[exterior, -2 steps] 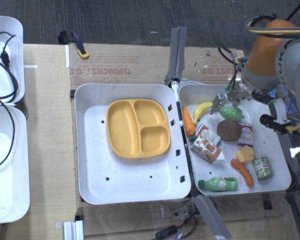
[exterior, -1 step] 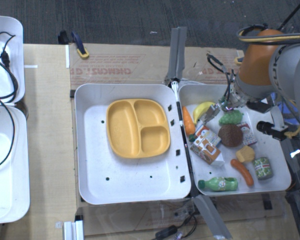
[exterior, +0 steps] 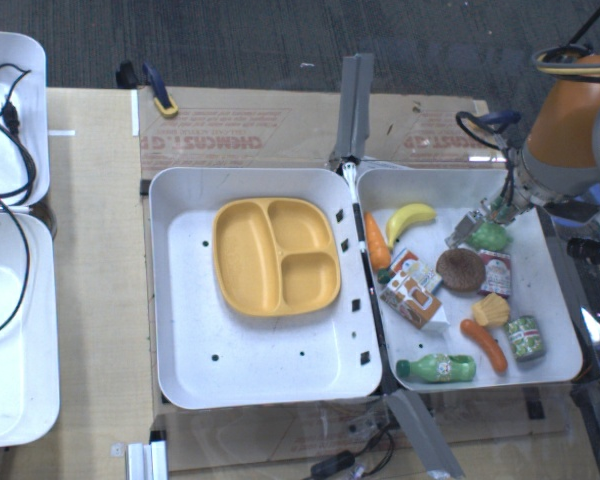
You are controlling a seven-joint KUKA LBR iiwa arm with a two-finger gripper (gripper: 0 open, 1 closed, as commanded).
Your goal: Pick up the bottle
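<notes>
Reaching in from the right, my gripper (exterior: 477,226) sits over the far part of the right bin (exterior: 565,363), low beside a green item (exterior: 490,236) and close to the banana (exterior: 410,219). Whether it holds anything, or how wide it stands, I cannot tell: the tip is small and partly lost against the clutter.

The bottle (exterior: 438,369), green with a pale label, lies on its side against the near wall of the right bin, toward the near left corner. It is well apart from my gripper, with the brown round item (exterior: 461,270), the carton (exterior: 413,290) and the carrot (exterior: 483,345) lying between the two.

Status, as I judge it:
1. Approach to the bottle: not done. My gripper is at the opposite end of the bin.
2. Grasp: not done. Nothing touches the bottle.
3. Lift: not done. The bottle rests on the bin floor.

Remaining work is therefore the whole task: travel toward the near wall, descend over the bottle, close across its body, and raise it.

The left bin (exterior: 180,368) carries a yellow divided plate (exterior: 276,256) and plays no part in this step.
</notes>
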